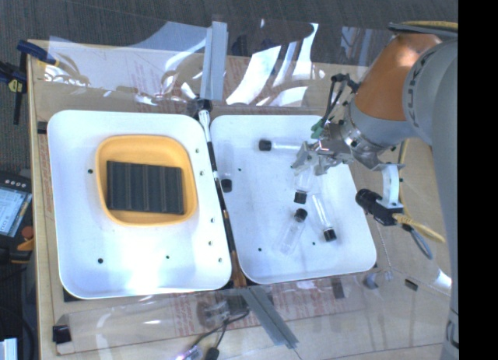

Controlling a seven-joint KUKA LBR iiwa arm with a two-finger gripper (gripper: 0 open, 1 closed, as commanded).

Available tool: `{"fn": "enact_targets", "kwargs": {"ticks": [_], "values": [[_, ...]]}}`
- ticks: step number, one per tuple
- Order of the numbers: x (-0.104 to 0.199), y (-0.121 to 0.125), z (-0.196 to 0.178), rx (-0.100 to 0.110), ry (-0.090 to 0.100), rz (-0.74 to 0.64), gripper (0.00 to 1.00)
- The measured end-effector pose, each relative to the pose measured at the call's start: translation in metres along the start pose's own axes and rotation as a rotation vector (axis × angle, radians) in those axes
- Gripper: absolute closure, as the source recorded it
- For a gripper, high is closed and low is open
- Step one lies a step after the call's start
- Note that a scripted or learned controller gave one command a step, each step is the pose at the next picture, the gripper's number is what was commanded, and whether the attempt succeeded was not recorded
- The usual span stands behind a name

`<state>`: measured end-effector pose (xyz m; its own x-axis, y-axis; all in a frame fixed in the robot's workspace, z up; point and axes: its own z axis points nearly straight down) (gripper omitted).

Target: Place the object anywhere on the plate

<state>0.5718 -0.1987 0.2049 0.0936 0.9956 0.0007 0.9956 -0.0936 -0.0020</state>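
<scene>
A yellow plate (145, 147) with a dark ridged centre lies in the left bin (70, 234). Several clear tubes with black caps lie in the right bin (257, 253): one tube (282, 147) at the back, one tube (320, 217) near the right side, and another tube (292, 230) beside it. My gripper (313, 162) hangs over the back right part of the right bin, just above a capped tube (300, 193). Its fingers stand apart, open, and I see nothing between them.
A small black piece (226, 184) sits at the ridge between the two bins. Clear plastic sheeting (257, 67) stands behind the bins. The grey and orange arm (405, 78) covers the right bin's far right corner.
</scene>
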Motion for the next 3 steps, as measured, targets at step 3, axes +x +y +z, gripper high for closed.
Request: {"fn": "enact_targets", "kwargs": {"ticks": [3], "values": [[0.17,0.019,0.014,0.001,-0.001,-0.293,1.0]]}}
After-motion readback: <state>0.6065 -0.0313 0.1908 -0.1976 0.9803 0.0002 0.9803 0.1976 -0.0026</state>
